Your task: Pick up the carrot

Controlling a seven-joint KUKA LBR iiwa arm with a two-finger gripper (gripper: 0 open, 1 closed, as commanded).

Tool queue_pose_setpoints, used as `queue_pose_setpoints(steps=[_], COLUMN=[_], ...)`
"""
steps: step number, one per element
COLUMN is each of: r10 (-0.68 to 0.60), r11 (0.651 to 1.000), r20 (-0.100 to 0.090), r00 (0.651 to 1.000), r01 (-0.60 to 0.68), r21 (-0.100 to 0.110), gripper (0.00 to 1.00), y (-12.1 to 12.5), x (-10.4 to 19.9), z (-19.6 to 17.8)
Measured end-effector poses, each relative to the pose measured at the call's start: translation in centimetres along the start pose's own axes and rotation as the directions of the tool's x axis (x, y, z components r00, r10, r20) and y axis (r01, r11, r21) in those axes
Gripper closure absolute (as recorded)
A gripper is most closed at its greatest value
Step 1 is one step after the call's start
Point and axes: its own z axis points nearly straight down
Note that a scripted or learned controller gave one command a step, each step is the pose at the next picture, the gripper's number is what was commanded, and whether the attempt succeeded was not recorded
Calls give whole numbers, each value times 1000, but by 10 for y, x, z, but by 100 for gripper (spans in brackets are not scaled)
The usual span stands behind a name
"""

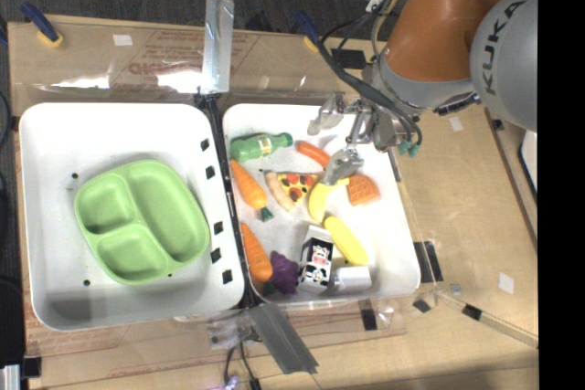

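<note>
A: Reaching in from the right, the arm (457,23) is hanging its wrist over the back of the right bin (402,224), where all the toy food is sitting; the left bin (37,196) is holding just the green divided plate (142,219), probably waiting as the drop-off spot

B: And where is the carrot lying?

A: I'm seeing two. One carrot (249,185) is lying against the left wall beside the pizza slice (291,187), just under the green bottle (260,144). A second carrot (256,256) is resting nearer the front, touching the purple grapes (284,272)

B: Is the gripper (345,162) holding anything?

A: Nothing is sitting between its fingers. It's hovering over the yellow banana (318,201), well apart from both carrots, and I cannot tell how wide it's standing, since the metal is blurring into the clutter

B: Anything else getting lost?

A: The small orange-red piece (313,152) beside the gripper is hard to identify, and the second carrot's tip is disappearing behind the bin's front corner
</note>
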Motion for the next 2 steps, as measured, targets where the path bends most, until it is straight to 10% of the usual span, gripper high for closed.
queue_pose_setpoints(steps=[1, 2], r10=[-16, -350], r11=[1000, 937], r20=[-5, -1], r00=[1000, 937], r01=[16, 350], r21=[-2, 1], gripper=[0, 0], y=[19, 32], x=[31, 9], z=[82, 153])
